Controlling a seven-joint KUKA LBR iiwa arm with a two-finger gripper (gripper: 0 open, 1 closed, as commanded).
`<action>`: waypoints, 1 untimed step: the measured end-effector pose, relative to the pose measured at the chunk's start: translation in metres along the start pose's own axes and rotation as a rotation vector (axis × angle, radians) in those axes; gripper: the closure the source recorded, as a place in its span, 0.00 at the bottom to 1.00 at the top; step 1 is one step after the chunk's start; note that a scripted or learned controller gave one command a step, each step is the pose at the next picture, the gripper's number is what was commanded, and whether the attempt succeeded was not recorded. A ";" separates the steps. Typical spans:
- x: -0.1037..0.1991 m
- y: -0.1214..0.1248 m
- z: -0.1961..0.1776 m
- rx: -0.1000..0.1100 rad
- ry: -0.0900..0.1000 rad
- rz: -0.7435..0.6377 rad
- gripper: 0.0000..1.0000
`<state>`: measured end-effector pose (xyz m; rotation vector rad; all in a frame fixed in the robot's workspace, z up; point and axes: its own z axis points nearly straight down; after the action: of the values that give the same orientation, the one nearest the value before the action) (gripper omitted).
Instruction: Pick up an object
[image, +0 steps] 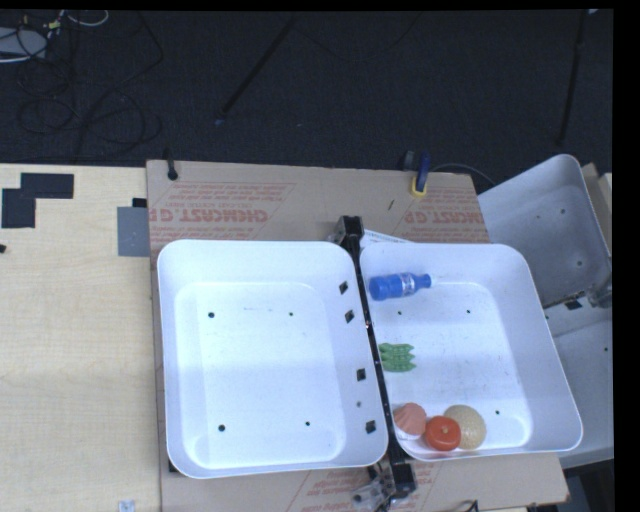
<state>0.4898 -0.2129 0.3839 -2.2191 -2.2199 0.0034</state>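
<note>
1. White plastic makes up both bins: the left bin (255, 360) has only its bare floor with a few dark dots, while the right bin (520, 300) holds all the loose things.
2. In the right bin, a blue bottle (399, 286) lies on its side near the far wall, close to the divider (365, 340) between the bins.
3. A small green toy (396, 357) sits beside the divider, about midway along it.
4. At the near wall, a pinkish piece (409, 418), a red round thing (442, 433) and a pale round thing (466, 425) are bunched together, touching or nearly so.
5. The gripper's state I cannot tell.
6. My reading: the pick has not begun, since nothing is lifted. The next move calls for choosing one thing; the bottle and the green toy lie apart from the rest, so they look easier than the crowded trio.
</note>
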 end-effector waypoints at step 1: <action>0.000 0.002 -0.002 -0.002 -0.001 -0.001 1.00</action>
<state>0.4922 -0.2134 0.3860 -2.2191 -2.2230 0.0019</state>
